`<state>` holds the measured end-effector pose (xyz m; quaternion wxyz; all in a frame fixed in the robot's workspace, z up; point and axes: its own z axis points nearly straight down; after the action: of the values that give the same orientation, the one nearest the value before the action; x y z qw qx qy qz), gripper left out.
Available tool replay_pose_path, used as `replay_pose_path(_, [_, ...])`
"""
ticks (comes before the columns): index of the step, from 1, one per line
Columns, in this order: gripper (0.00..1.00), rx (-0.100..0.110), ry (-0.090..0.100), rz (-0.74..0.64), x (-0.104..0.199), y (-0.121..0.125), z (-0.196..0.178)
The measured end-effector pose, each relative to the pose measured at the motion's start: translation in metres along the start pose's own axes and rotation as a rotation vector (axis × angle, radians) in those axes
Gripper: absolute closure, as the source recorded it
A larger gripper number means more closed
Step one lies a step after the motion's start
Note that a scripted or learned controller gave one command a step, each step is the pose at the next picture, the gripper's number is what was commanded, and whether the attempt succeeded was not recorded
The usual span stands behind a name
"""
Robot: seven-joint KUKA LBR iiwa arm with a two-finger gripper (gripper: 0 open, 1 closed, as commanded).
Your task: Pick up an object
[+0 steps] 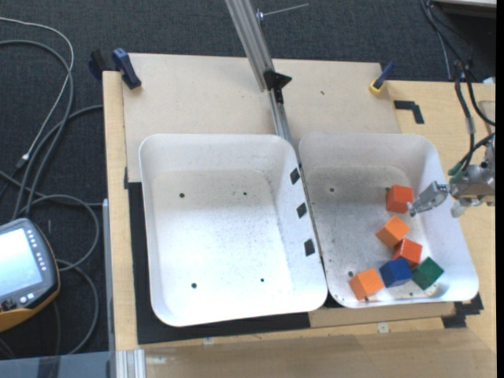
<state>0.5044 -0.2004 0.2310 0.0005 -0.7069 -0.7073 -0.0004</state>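
1. In the camera view you see the grey two-finger gripper (pixel 425 199) over the right shallow white plastic bin (pixel 346 152), its tip just beside an orange cube (pixel 399 198); whether the jaws are apart or together, you cannot tell.
2. Nearer you lie three more orange cubes (pixel 392 231), a blue cube (pixel 396 272) and a green cube (pixel 428 273).
3. The left white bin (pixel 157 172) sits alongside on the worktop (pixel 205 93).

A: How's the light?

B: Bright and even, apparently from overhead. The two white bins (pixel 228 152) nearly wash out, and only soft shadows gather under their rims.

A: Any glare?

B: Mild sheen on the bins' curved walls, nothing harsh. The dark carpet (pixel 157 14) beyond the bins stays dim.

A: Sharpness?

B: Fair near the bins, slightly soft overall and grainy. No clear motion blur.
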Motion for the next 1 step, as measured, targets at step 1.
replay_pose_path(1, [0.00, 0.000, -0.001, 0.000, 0.0269, -0.0075, 0.1339])
